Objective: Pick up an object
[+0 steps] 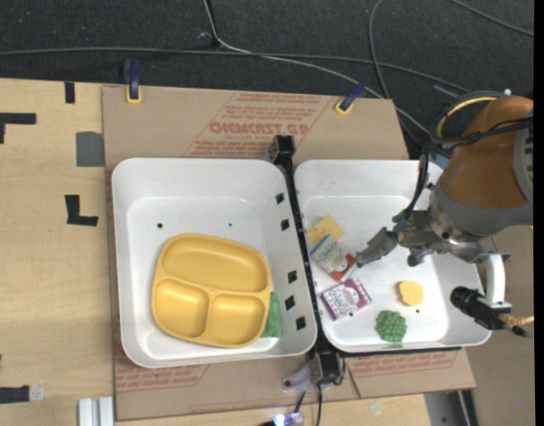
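Closest to the lens, along the bottom edge of the right bin [431, 340], sits a green bumpy ball [391, 326], knobbly like a toy broccoli head, with a small yellow rounded piece [411, 292] just above it and a purple-edged packet [345, 298] lying flat to its left. Further up that bin lie a red-and-white wrapper [329, 256] and a pale yellow block [323, 232], all near the central divider. The gripper [378, 245] reaches in from the right, its dark fingers pointing toward the wrapper; whether they are parted or closed I cannot tell at this angle, and nothing is visibly between them. The left bin [130, 238] carries a smooth yellow compartment tray [211, 287], glossy moulded plastic, with a green piece [273, 316] tucked against its right edge. The likeliest trouble, as I judge it, is the thinness of the nearest targets: flat foil packets give fingers little to bite on and may slide on the slick white floor or be pushed against the divider. Crowding matters too, since a descent between wrapper and block could nudge both aside and catch neither.
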Controlling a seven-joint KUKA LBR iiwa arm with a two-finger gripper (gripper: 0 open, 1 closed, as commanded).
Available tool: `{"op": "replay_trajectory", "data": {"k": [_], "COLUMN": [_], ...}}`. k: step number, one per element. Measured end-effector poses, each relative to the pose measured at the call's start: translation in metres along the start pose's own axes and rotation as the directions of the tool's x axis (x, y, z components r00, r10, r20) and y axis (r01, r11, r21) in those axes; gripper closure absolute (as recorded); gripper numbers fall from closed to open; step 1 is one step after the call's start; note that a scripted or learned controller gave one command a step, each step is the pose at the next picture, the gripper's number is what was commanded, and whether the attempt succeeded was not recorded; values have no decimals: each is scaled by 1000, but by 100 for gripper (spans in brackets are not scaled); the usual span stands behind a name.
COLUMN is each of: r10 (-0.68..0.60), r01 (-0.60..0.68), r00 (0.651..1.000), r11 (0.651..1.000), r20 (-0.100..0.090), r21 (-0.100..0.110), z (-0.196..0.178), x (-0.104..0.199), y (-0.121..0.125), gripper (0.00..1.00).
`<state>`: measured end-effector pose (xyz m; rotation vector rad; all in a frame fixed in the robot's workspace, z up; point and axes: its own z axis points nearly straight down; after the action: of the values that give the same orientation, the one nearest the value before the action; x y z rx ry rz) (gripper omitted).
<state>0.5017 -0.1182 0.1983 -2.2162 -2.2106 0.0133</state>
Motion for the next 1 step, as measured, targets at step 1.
{"op": "replay_trajectory", "data": {"k": [1], "r10": [-3], "r01": [3], "r00": [1000], "r11": [1000], "r20": [2], "r21": [-12], "z": [-6], "x": [0], "y": [3], "gripper": [0]}}
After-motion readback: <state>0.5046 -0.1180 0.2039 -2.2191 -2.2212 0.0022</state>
